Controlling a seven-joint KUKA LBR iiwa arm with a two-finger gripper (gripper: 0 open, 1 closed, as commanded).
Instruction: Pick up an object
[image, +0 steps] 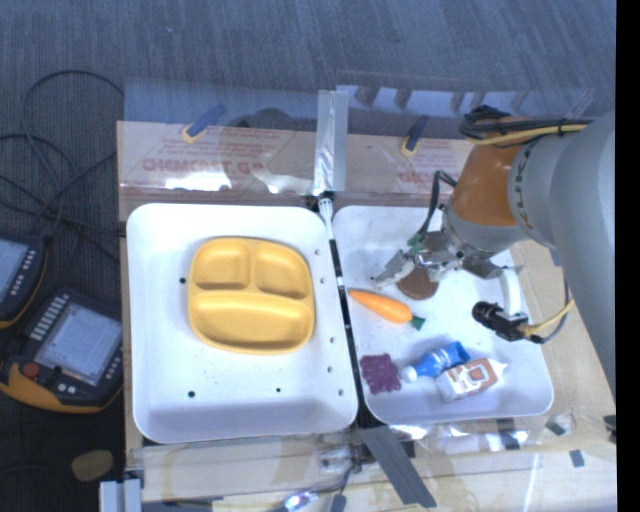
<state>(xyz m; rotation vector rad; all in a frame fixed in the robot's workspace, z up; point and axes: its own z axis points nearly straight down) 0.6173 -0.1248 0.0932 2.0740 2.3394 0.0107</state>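
White bin holds tapered glossy orange carrot.

Arm bent low (wrist down).

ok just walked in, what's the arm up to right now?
The KUKA arm reaches into the right bin, with its hand low over a brown round object near the bin's back. I can't tell whether it has hold of anything. A carrot, a purple grape bunch, a blue bottle and a small carton lie loose in that bin. The left bin holds a yellow divided plate, untouched.
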